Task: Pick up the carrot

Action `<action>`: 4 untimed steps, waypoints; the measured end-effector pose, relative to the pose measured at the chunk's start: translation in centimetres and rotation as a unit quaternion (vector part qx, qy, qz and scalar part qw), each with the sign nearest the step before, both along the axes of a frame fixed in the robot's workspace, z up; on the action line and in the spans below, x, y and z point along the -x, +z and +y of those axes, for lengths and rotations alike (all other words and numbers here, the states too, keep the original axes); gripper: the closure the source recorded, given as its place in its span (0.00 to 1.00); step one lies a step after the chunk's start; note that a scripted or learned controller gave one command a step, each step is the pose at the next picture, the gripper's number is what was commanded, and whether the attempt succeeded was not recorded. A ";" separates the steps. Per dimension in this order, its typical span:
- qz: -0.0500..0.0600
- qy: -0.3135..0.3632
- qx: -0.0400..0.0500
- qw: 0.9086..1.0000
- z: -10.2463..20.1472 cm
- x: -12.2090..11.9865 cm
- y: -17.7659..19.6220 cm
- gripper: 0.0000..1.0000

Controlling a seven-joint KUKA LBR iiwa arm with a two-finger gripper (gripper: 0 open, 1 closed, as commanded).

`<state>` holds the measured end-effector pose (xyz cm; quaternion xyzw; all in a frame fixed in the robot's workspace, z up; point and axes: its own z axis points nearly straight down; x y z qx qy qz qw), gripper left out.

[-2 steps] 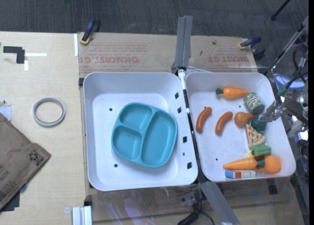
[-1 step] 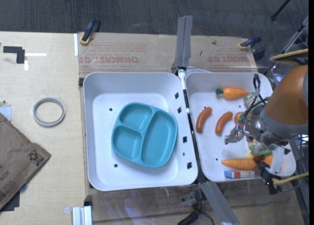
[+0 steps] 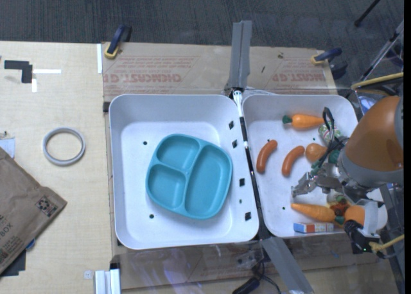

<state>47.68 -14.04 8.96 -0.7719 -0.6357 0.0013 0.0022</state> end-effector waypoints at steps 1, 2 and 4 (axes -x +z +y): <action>0.000 0.021 0.001 1.000 1.5 -2.2 6.8 0.00; -0.001 0.084 0.000 0.996 0.5 0.0 0.0 0.00; -0.002 0.255 0.000 0.967 -4.8 -0.1 4.1 0.00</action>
